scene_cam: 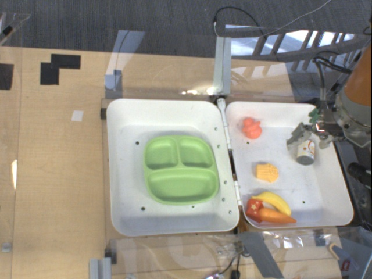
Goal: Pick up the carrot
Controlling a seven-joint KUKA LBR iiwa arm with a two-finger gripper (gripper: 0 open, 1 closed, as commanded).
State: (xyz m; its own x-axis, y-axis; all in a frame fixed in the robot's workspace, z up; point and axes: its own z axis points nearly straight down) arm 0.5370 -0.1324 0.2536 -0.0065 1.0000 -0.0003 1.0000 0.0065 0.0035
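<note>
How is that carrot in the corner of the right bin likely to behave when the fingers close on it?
The carrot looks smooth and tapered, so it may slip or roll out of a pinch. It lies against the banana and a red piece, which will probably shift with it. It sits near the bin wall, which likely leaves little finger room. The gripper is far from it.

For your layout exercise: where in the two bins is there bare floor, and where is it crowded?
Free: the left bin around the green plate; the right bin between corn and can. Crowded: the near-left corner with carrot, banana and a red piece.
</note>
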